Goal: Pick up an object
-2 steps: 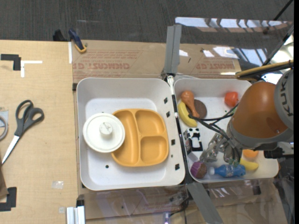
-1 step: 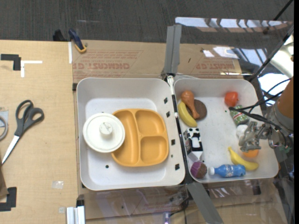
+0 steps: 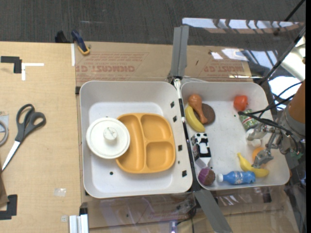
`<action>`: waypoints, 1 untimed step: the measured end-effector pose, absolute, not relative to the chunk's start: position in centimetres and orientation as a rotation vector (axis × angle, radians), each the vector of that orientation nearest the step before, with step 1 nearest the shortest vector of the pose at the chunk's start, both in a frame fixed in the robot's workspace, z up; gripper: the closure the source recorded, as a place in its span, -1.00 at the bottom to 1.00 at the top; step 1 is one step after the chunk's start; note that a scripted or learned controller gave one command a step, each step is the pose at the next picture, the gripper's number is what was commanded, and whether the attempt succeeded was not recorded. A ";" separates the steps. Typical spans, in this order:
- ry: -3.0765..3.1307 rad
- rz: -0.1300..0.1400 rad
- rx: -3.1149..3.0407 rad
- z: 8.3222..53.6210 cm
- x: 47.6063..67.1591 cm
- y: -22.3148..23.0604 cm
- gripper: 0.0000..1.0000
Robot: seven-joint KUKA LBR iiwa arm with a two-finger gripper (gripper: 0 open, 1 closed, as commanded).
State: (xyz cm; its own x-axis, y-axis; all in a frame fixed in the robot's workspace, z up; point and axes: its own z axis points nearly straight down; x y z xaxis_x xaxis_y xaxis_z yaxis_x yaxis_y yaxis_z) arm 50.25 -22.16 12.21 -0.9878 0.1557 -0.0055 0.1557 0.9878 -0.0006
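The small yellow banana (image 3: 252, 165) lies near the right bin's (image 3: 221, 132) right wall, just below the claw (image 3: 262, 147). The claw hangs low over it, holding nothing; how far it is open I cannot tell. Best to descend straight and centre over the banana's curve, avoiding the blue bottle (image 3: 238, 177).

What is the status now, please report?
Gripper low in right bin, holding nothing visible. Small banana just beside it. Green packet and cables crowd that side.
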 end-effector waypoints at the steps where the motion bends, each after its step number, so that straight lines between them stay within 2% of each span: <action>1: 3.123 -0.002 0.267 10.0 50.8 -22.2 -1.00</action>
